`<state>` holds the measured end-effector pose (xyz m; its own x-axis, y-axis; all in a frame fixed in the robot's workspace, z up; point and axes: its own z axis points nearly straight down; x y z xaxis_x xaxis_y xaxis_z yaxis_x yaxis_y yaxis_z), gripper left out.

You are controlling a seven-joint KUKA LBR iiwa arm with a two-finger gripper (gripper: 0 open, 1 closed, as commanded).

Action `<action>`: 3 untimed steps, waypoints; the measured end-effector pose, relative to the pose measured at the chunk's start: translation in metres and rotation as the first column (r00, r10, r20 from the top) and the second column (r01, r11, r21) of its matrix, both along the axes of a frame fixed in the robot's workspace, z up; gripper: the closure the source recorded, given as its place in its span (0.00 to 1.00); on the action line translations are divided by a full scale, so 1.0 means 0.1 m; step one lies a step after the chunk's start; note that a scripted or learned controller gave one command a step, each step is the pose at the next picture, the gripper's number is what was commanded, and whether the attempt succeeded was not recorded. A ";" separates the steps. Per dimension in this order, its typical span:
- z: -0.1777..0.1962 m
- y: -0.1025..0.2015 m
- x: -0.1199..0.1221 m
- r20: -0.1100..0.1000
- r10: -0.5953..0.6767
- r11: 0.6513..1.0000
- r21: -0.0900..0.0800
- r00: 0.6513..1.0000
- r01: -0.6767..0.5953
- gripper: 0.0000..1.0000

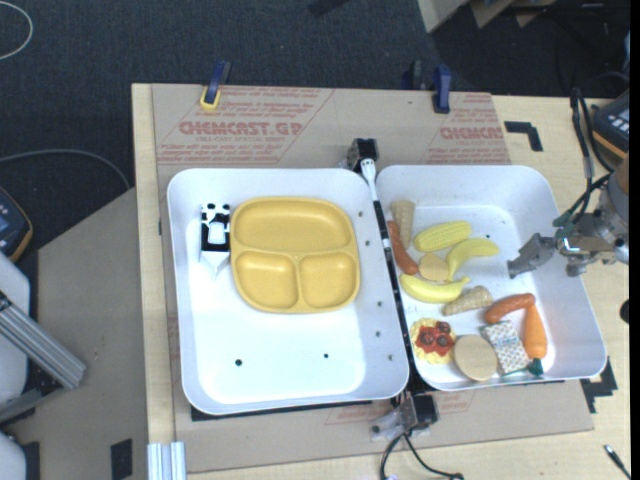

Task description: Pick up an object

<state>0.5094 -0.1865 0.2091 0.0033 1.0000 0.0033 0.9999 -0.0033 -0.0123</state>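
The pincer (527,258) hangs over the right bin (560,203), near its right wall; whether it is spread or pressed together cannot be told. Nothing sits in it. Candidate objects lie clustered in this bin: corn (442,235), bananas (440,286), carrot (535,331), sausage (508,307). The left bin (190,298) holds a yellow tray (295,253), probably a drop-off.

A bench (300,128) topped with brown printed board carries two shallow white bins side by side, the left bin (290,368) at nine o'clock and the right bin (500,183) at three o'clock. A yellow clamp (212,90) and a blue clamp (440,86) grip its twelve o'clock edge.
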 end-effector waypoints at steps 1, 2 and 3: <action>0.06 0.00 0.03 0.012 0.003 1.000 -0.003 1.000 -0.003 0.00; -0.39 0.07 0.03 0.006 0.004 1.000 0.000 1.000 -0.004 0.00; -0.89 0.14 0.10 0.006 0.005 1.000 0.000 1.000 -0.005 0.00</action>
